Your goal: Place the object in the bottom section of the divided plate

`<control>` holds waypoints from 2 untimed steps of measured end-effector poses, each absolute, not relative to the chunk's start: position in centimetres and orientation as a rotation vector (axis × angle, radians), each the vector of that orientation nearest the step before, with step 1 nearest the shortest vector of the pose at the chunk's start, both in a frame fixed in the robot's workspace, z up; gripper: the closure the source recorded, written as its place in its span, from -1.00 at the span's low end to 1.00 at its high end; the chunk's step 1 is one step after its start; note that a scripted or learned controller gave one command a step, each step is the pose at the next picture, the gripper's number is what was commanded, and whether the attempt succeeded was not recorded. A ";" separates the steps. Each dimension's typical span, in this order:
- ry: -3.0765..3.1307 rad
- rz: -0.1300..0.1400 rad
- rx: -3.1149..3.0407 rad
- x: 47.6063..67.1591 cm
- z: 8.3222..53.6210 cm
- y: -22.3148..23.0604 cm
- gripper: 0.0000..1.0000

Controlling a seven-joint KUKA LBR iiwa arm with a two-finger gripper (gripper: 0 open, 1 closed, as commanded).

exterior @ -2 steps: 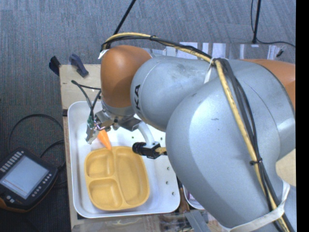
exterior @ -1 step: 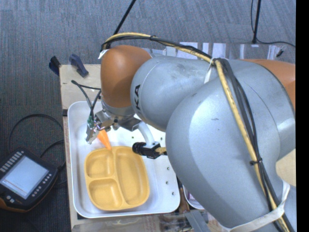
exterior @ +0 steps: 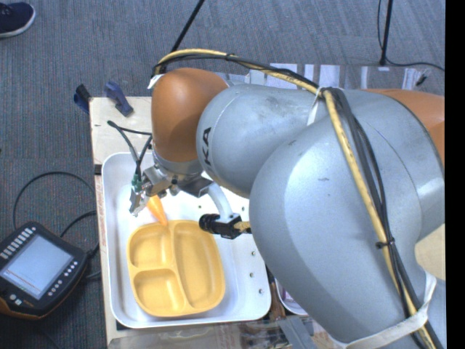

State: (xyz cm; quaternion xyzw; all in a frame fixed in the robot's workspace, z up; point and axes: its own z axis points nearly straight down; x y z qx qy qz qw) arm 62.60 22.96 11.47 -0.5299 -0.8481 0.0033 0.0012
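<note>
A yellow divided plate [exterior: 176,269] with three sections lies in the left white bin [exterior: 116,195], towards its front. A small orange, carrot-like object [exterior: 157,209] sits just above the plate's top rim, pointing down at it. My gripper [exterior: 144,201] hangs from the orange wrist right beside this object, on its left, over the upper part of the bin. The grey arm hides whether the object is gripped or only touched. The plate's sections hold nothing.
The bulky grey arm [exterior: 327,195] covers the right bin and the view's right half. A black fitting [exterior: 221,226] on the arm sticks out near the plate's upper right rim. Blue clamps [exterior: 116,97] lie at the bench's back left. A teach pendant [exterior: 33,269] rests on the floor at left.
</note>
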 end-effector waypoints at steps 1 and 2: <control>-2.662 0.013 -1.661 62.6 12.4 22.9 1.00; -2.682 0.004 -1.634 64.3 12.0 20.7 1.00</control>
